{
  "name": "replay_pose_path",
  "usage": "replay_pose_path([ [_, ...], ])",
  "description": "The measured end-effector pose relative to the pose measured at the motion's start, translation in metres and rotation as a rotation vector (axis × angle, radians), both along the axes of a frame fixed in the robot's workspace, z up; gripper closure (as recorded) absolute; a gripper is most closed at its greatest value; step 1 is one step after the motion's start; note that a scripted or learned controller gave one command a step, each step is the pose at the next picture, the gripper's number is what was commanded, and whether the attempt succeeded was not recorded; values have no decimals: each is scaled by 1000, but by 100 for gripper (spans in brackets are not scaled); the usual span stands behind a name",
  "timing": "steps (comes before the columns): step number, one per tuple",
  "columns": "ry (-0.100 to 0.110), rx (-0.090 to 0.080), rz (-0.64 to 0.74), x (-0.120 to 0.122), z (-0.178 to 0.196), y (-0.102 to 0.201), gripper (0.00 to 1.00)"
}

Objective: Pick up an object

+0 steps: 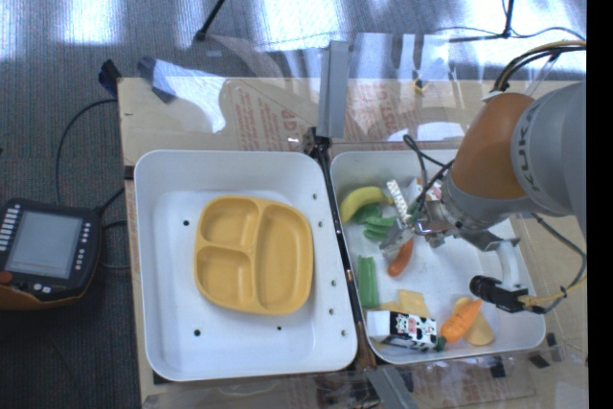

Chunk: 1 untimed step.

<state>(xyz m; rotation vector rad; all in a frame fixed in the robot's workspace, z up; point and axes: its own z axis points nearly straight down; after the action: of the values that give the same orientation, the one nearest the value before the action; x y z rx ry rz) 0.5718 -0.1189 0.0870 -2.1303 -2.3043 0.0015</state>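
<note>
all places here are given from the yellow tray (255,255), a three-compartment plate lying in the left bin (163,330).

nearest the camera, right of the tray and low in the right bin (533,332), lies a small carton (413,329) with a black and white cow pattern; any lettering on it is too small to read. just right of it sit an orange carrot-shaped toy (462,318) and a pale wedge (480,332). a yellow cheese-like piece (410,303) touches the carton's upper side.

a green strip (368,281) lies just beside the tray's right-hand wall divider. further right, a black cylinder (496,290) hangs on a cable from the arm.

a little farther back, right of the tray, the end effector (410,227) hangs low over a cluster of toys: a red-orange pepper-like piece (401,257), some green pieces (378,225) and a silver wrapper (397,197). whether the end effector is spread or closed, or has anything in its grip, cannot be told. a yellow banana (361,201) lies just left of that cluster.

the arm (522,158), grey with an orange band, rises up and to the right of the tray.

beyond the tray, the surface (268,110) carries red mirrored printing that cannot be read. far left of the tray a handheld screen unit (46,249) rests on the carpet.
</note>
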Motion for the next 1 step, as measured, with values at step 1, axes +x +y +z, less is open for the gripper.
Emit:
replay_pose_path([
  [1,2,2,-4,0,9,0,100],
])
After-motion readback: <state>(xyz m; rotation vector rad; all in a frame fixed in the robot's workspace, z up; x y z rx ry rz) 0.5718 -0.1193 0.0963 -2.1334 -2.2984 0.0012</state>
